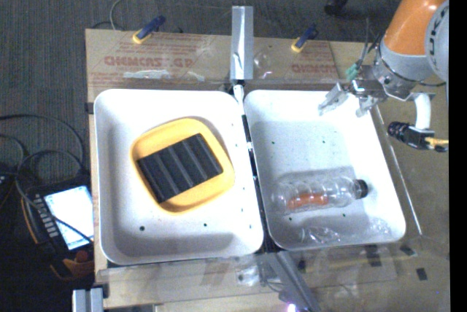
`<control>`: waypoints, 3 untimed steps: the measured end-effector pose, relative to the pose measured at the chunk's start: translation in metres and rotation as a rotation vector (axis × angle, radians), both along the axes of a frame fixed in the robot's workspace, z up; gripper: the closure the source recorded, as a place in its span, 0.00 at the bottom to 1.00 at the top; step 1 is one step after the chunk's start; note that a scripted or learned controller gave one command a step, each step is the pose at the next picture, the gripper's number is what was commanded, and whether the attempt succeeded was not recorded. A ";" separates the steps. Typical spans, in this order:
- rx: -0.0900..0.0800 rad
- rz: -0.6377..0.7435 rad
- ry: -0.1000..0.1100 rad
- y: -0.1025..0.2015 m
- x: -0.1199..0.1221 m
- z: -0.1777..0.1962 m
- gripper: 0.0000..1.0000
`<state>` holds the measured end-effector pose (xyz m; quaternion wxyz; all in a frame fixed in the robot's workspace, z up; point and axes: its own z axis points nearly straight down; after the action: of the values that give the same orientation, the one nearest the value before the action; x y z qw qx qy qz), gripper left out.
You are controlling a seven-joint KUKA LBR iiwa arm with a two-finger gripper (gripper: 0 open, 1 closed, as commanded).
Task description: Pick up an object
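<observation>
Hand (343,100) spread, gripping nothing, above right bin (379,157) far corner. Clear plastic bottle (321,195) lies in same bin, nearer front; yellow tray (182,163) in left bin (117,230).

1. A clear plastic bottle (321,195) with orange contents and a dark cap lies on its side in the right bin (292,121), toward the near edge.
2. A yellow tray-like object (182,165) with a black ribbed top lies flat in the left bin (117,114).
</observation>
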<state>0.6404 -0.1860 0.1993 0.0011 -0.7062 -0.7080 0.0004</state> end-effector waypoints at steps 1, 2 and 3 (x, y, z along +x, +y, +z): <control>-0.004 0.158 -0.002 -0.038 -0.081 0.043 0.00; 0.001 0.209 0.000 0.027 -0.081 -0.072 0.00; -0.006 0.272 -0.020 0.017 -0.140 -0.107 0.00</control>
<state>0.5001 -0.1690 0.0923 -0.0080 -0.6035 -0.7973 -0.0044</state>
